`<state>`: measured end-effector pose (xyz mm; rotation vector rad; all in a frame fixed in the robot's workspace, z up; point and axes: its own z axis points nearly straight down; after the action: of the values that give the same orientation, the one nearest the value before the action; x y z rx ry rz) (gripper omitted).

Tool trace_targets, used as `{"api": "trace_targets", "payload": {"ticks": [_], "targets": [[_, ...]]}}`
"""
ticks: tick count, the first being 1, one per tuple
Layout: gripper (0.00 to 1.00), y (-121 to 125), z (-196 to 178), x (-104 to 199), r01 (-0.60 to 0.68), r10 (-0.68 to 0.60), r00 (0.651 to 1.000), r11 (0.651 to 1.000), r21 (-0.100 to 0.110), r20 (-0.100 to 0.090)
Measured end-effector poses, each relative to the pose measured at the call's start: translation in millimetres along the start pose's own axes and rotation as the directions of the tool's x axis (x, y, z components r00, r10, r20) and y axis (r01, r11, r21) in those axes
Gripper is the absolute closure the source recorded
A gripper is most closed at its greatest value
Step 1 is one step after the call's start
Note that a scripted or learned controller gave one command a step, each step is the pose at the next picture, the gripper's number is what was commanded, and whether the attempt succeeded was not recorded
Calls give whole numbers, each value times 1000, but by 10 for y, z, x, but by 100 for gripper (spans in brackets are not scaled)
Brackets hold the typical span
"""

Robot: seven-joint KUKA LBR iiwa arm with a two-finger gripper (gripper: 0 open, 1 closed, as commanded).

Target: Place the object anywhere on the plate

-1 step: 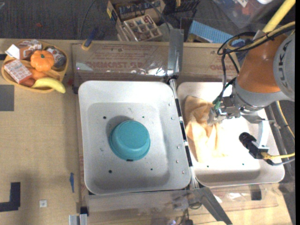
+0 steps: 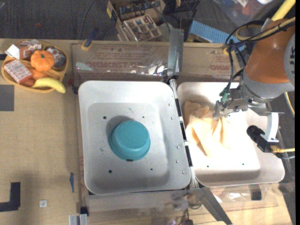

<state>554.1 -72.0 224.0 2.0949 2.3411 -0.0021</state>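
Tool pinches the cloth in the right bin; plate sits well apart.

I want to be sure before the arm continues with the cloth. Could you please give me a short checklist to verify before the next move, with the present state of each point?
1. Gripper is at the cloth in the right bin: ok.
2. Cloth is pinched and pulled up at the fingertips: ok, it seems so.
3. Cloth is fully lifted off the bin: not ok, most of it lies on the bin floor.
4. Blue plate sits in the left bin, nothing on it: ok.
5. Rim between the bins is free for crossing: ok.
6. Grip is firm enough to carry: cannot tell.
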Motion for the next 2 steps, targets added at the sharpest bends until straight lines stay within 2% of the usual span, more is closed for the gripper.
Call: {"api": "trace_targets", "payload": {"ticks": [1,2], "targets": [[100,198,-16,549,391,-391,921,921,-2,1],[100,504,23,916,715,-715,699,699,-3,3]]}}
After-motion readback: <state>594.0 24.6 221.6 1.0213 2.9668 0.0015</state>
